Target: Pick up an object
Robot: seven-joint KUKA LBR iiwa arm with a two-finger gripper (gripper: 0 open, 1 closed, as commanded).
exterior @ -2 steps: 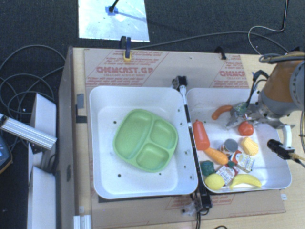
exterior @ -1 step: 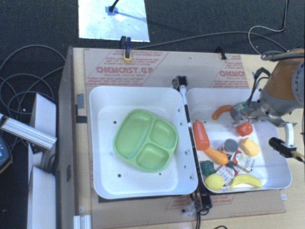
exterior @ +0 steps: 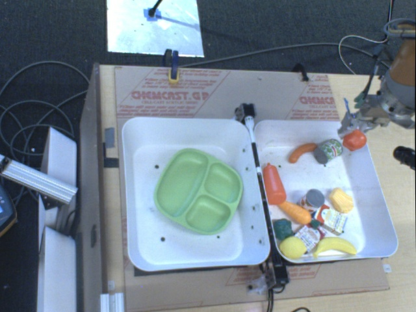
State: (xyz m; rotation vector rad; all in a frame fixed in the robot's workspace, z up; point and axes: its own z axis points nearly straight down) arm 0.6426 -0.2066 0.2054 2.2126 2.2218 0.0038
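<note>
Left bin (exterior: 140, 174): a green divided plate (exterior: 198, 191) lies flat near its middle, well apart from the arm.

Right bin (exterior: 380, 200) (the cluttered one): against the divider lies an orange-red bottle (exterior: 273, 183); below it, a carrot (exterior: 296, 212), a dark green piece (exterior: 283, 229) and a lemon (exterior: 292, 249). Toward the middle sit a small grey-capped jar (exterior: 314, 198), a printed packet (exterior: 333, 221), a yellow block (exterior: 342, 200) and, along the near wall, a banana (exterior: 335, 246). Farther back, an orange sausage-shaped toy (exterior: 302, 152) touches a green-labelled can (exterior: 329, 150) lying on its side.

Far right corner of that bin: a red tomato-like ball (exterior: 355, 140) rests at the rim, just beside the can.

Arm, entering from the right: the end effector (exterior: 356, 125) hangs directly above the red ball, its tips very near or touching the ball's top. Whether it is spread or pressed together cannot be told, and the ball is not seen gripped.

The bench (exterior: 195, 90) shows printed cardboard behind both bins.
</note>
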